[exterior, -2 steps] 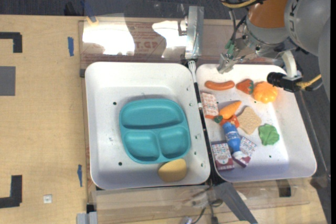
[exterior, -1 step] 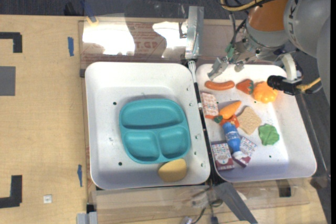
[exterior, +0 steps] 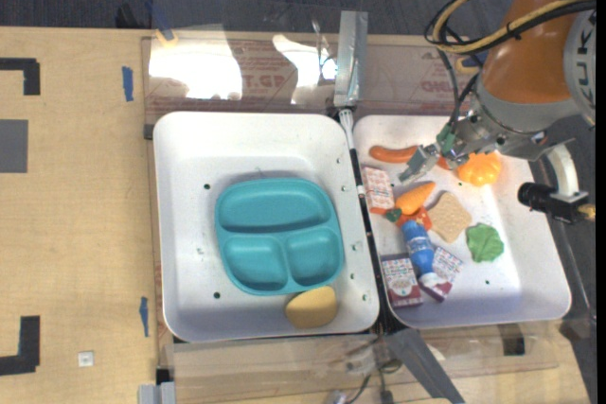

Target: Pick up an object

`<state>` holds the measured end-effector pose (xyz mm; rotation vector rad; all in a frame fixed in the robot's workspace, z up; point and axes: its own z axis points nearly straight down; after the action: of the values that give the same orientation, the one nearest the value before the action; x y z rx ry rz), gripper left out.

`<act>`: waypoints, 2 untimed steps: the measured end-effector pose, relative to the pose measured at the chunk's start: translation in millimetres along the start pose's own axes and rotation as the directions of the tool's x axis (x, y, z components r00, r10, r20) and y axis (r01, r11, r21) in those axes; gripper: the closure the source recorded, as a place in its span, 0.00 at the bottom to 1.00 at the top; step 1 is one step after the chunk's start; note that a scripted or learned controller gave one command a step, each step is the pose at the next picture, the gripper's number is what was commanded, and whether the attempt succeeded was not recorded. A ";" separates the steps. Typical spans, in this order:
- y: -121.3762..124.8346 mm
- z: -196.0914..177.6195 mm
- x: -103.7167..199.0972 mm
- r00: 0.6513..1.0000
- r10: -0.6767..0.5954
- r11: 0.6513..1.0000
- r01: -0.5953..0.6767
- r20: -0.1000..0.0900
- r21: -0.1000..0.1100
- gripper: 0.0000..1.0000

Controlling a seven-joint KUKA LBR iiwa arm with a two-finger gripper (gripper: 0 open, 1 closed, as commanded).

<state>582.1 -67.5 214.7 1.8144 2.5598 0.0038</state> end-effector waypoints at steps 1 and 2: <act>-13.8 99.1 -36.8 0.999 0.041 0.999 -0.041 -0.002 0.006 0.00; 42.4 127.5 -61.7 1.000 -0.020 1.000 0.020 0.001 -0.002 0.00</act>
<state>643.1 -111.7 87.4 1.7877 2.5761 0.0047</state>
